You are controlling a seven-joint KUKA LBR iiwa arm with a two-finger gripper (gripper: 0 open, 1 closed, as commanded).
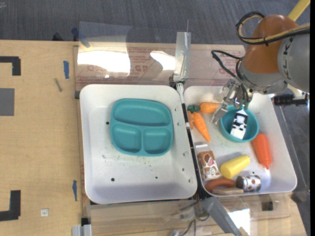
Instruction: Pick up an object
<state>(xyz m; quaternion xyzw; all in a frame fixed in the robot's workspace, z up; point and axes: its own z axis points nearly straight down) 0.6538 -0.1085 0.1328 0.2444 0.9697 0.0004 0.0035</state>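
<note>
My gripper (231,102) hangs over the back of the right bin (283,151), its fingers spread open above the rim of a teal bowl (248,132). A small black-and-white toy (239,124) lies inside that bowl. Nothing sits between the fingers. Just left of the gripper lie two orange carrots, one (209,107) near the back wall and one (200,126) by the divider. Toward the front are a yellow piece (235,165), a red-orange piece (263,149), a brown packet (207,164), a sausage (220,184) and a small can (249,182).
The left bin (93,146) holds a teal divided plate (142,127). A clear upright panel (182,53) stands behind the bins at the divider. Wooden bench surface (34,132) extends to the left.
</note>
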